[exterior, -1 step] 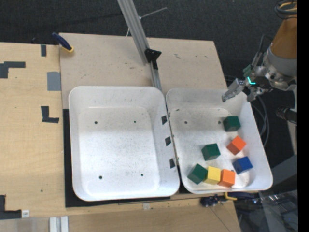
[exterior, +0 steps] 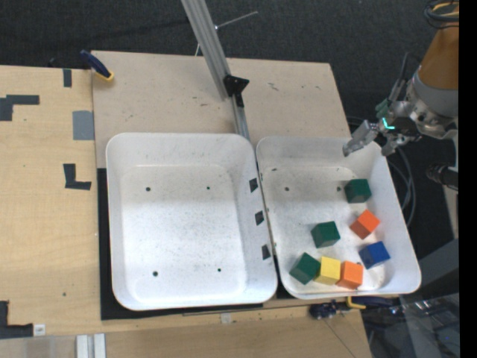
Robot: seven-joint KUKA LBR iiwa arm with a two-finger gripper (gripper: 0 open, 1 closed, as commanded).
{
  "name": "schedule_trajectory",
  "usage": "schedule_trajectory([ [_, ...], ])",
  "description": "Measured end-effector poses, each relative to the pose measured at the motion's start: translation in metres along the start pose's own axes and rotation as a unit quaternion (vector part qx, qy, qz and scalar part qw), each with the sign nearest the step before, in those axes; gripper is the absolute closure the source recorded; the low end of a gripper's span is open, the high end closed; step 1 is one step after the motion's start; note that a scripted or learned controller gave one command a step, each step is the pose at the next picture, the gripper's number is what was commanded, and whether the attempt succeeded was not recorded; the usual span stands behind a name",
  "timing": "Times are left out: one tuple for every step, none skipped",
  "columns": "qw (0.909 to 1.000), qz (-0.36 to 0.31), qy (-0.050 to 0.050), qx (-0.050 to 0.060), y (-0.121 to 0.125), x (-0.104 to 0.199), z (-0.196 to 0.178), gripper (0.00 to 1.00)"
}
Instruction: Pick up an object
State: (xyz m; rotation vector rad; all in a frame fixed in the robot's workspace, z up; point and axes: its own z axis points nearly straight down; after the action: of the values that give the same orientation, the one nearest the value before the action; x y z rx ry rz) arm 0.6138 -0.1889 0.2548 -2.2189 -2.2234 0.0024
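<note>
Step in hand reads as approach, pre-grasp; gripper (exterior: 370,136) sits at the upper right of the frame, over the top right rim of the right bin (exterior: 298,155), nothing between its fingers; fingers look parted, one grey finger angling left toward the bin, the other to its right, though the pair is small in frame so the spread is a judgement; orange band of the arm visible at the far upper right.

Candidate objects all lie in the right bin, lower right of the frame; nearest to the gripper is the dark green cube (exterior: 358,191), alone, close to the bin's right wall; below it an orange cube (exterior: 364,224), then a blue cube (exterior: 374,254); a second green cube (exterior: 325,234) sits mid-bin, apart from the others; along the bottom wall a row of three, green block (exterior: 304,268), yellow cube (exterior: 329,269), orange block (exterior: 351,274), touching or nearly so.

Cubes look small, matte, hard-edged, rigid; likely easy to pinch on flat faces.

Next move likely calls for travel down-frame into the bin, jaws aligned to a cube's faces, then descent; the lone dark green cube is the cleanest pick, but the wall beside it limits finger clearance; the packed row risks a nudge or a double grab.

Left bin (exterior: 179,222) holds no blocks.
</note>
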Motion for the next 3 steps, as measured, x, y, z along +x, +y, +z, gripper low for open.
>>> schedule_trajectory([
  [1.0000,0.001,0.000,0.003,0.003,-0.005,0.062,0.00],
  [1.0000,0.000,0.001,0.003,-0.001,0.002,0.108,0.00],
  [1.0000,0.000,-0.002,-0.008,0.004,0.001,0.135,0.00],
])
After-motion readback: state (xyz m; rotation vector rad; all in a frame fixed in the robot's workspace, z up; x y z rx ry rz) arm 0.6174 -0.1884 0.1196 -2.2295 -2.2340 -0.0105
